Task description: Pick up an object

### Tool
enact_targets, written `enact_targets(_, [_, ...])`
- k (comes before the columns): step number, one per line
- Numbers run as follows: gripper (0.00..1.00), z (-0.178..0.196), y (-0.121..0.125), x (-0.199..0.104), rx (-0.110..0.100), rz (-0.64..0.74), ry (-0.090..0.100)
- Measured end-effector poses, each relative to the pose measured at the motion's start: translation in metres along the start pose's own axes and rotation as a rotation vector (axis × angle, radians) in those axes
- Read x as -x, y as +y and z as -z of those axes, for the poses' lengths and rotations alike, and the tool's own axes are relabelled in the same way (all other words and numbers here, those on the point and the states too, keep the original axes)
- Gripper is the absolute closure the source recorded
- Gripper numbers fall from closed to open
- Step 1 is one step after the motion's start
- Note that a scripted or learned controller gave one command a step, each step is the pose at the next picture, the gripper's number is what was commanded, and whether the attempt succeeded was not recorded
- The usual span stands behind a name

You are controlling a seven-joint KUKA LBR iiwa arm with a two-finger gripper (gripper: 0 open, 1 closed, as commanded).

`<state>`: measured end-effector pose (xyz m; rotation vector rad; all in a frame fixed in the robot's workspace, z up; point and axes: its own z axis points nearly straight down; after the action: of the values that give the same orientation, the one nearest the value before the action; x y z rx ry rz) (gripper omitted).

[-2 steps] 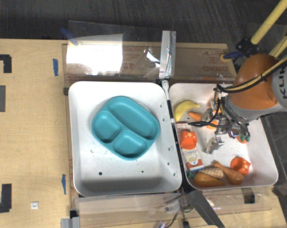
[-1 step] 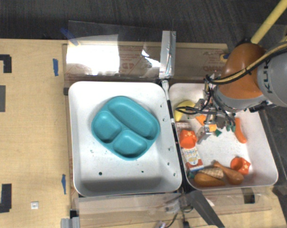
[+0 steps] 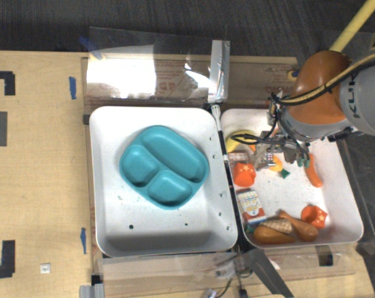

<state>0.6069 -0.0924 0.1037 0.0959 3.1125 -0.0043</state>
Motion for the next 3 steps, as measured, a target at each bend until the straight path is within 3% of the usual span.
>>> enact_targets(1, [1.00, 0.087, 0.091, 0.031, 0.007, 0.057, 0.011])
enact_targets(2, [1.00, 0.070, -0.005, 0.021, 0.002, 0.174, 0.023])
enact_targets(3, [1.00, 0.001, -0.029, -0.032, 0.007, 0.308, 0.027])
